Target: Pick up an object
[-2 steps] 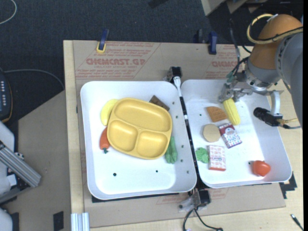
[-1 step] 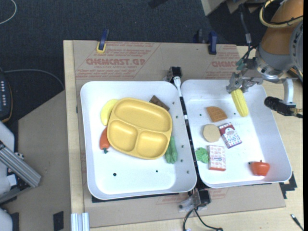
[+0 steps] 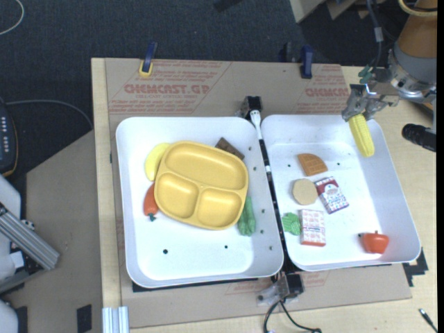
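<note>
**Q:** Near edge first — what's closest to the camera?

**A:** Both bins' front rims. Left bin and right bin sit side by side on a cardboard sheet that's clamped at the back.

**Q:** Contents, big to small?

**A:** Left bin: yellow divided tray mid-bin, tilted. Poking out from under it: a yellow piece at its left, a red-orange piece below that, a green leafy piece at lower right, a brown bit at the top. Right bin: red-and-white carton, second carton nearer the front, round tan disc, bread-coloured slice, red tomato at the front right corner, small green piece touching the second carton.

**Q:** Gripper?

**A:** The gripper is over the right bin's back right corner. Yellow corn cob hangs from it, top end pinched between the fingers, lower end over the bin's rim.
</note>
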Controlling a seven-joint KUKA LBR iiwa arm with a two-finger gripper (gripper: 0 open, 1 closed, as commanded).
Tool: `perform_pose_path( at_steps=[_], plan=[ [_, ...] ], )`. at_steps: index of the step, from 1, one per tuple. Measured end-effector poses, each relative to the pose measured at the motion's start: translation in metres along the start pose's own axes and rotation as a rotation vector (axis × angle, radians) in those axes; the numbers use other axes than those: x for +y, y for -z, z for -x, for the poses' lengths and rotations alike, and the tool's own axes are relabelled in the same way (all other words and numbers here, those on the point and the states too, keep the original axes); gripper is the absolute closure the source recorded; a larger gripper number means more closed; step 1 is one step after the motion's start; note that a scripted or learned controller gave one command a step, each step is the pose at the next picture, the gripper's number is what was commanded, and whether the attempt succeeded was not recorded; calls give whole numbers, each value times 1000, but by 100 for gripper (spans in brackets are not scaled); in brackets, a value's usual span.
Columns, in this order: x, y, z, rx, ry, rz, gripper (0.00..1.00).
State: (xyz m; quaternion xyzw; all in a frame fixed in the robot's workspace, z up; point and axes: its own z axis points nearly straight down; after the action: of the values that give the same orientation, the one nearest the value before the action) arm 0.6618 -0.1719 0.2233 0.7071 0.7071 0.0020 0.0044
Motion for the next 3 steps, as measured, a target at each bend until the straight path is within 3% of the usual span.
perform_pose_path(
  at_steps=[1,3],
  plan=[
    [1,2,0,2,1,-5,100],
    [-57,17,-77,5,3,-12,100]
  ],
)
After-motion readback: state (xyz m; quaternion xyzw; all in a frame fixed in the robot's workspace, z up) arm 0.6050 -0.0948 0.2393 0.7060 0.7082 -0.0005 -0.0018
